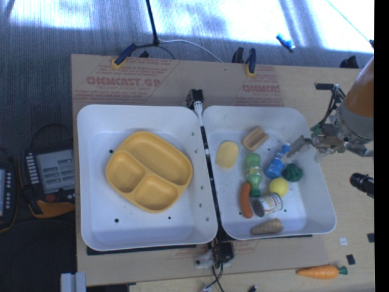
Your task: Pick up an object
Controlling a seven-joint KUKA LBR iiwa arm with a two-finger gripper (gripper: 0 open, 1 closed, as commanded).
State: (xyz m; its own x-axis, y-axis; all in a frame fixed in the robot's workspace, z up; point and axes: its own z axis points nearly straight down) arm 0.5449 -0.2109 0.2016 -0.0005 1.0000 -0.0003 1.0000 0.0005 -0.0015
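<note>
nearest the lens, an orange plastic carrot [318, 272] lies on the bench in front of the right white bin [316, 215]; inside that bin sit a blue plastic bottle [276, 164], a dark green lump [293, 173], a yellow ball [278, 186] and a hot dog bun [254, 138]; the two-finger gripper [302, 146] hangs over the bin's right side just beside the bottle, its fingers spread apart and grasping nothing; a yellow three-part plate [149, 170] rests in the left white bin [97, 224].
</note>
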